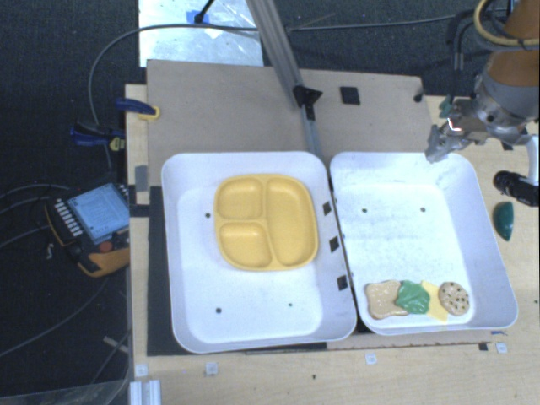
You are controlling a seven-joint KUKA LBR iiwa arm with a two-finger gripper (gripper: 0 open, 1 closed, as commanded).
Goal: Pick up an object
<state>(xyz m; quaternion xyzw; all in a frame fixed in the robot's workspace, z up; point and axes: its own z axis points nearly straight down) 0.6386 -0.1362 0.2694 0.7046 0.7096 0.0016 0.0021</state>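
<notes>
A robotics lab, by the look: plain board table (371, 125) on dark carpet (59, 49), loose cables (110, 49) trailing about, clamps (135, 108) on the edge, a handheld control pendant (91, 226) lying beside, a metal pole (278, 40) overhead.

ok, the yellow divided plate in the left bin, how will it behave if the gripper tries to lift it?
The yellow divided plate looks like rigid moulded plastic, so probably stiff and light. It lies flat with a low rounded rim, so fingers may slip off; likely it slides on the smooth left bin when nudged. Unlikely to roll or tip.
</notes>
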